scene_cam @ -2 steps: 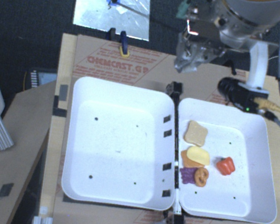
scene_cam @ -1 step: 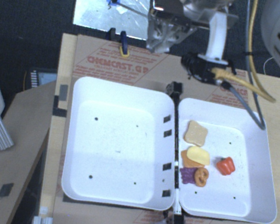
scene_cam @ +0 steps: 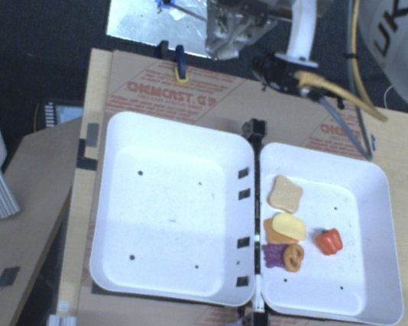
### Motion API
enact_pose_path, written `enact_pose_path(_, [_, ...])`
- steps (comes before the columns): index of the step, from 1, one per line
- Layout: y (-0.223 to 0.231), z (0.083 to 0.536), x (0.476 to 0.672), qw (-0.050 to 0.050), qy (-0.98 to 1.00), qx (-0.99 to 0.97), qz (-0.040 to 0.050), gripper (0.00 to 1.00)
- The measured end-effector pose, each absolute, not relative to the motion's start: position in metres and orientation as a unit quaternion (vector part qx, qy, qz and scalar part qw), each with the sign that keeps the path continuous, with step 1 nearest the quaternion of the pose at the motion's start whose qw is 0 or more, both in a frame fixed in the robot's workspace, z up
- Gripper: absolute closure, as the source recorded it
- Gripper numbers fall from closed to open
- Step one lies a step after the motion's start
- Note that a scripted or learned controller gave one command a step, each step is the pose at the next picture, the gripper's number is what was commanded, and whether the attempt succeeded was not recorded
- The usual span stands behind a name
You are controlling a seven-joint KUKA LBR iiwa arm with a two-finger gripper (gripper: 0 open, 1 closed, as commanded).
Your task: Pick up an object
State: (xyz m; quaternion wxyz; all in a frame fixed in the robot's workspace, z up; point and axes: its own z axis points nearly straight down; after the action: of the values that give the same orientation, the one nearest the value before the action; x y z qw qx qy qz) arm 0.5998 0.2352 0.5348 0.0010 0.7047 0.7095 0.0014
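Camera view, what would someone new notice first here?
A small cluster of toy foods in the right bin: a toast slice, a yellow piece, a pretzel and a red pepper. The hand hangs above the bench's far edge.

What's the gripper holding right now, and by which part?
Nothing. The gripper hangs above the bench, behind the bins; nothing shows between its fingers. The toy foods lie in the right bin.
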Motion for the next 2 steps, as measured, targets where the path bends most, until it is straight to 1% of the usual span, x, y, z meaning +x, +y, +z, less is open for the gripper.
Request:
enact_pose_path(1, [0.224,0.536,0.543,-0.001,0.710,0.705,0.0005,1.00])
enact_pose_path(2, [0.225,0.547,0.545,0.000,0.710,0.704,0.0023,1.00])
